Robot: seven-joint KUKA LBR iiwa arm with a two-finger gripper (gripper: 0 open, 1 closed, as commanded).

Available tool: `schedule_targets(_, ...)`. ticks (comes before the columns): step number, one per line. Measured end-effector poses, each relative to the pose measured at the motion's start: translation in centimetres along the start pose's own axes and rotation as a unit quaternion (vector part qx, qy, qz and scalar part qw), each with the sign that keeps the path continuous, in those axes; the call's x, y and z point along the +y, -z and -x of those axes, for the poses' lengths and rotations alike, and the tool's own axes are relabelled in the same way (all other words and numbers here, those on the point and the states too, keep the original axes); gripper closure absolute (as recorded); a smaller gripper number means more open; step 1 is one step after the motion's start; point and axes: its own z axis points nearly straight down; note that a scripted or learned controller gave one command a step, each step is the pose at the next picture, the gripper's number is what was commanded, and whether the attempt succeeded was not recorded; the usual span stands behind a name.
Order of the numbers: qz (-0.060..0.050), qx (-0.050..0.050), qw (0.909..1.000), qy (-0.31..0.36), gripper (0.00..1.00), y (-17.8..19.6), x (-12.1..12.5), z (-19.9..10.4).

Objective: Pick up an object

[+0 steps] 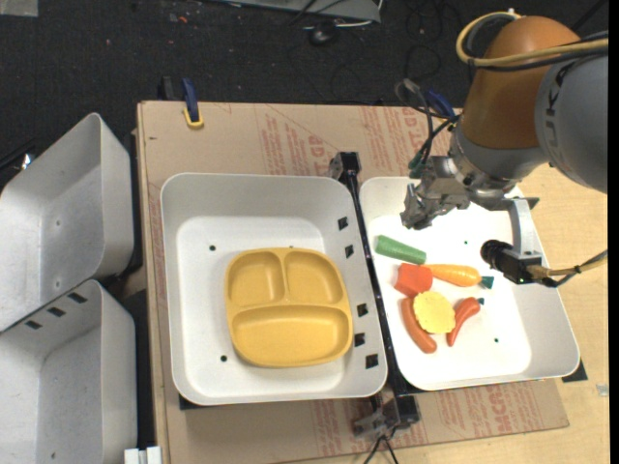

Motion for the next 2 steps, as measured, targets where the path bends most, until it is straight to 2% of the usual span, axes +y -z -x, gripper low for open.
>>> schedule_targets(2, 0.0, 0.0, 1.0, 0.0, 1.0, -2.1, -1.2, -10.9)
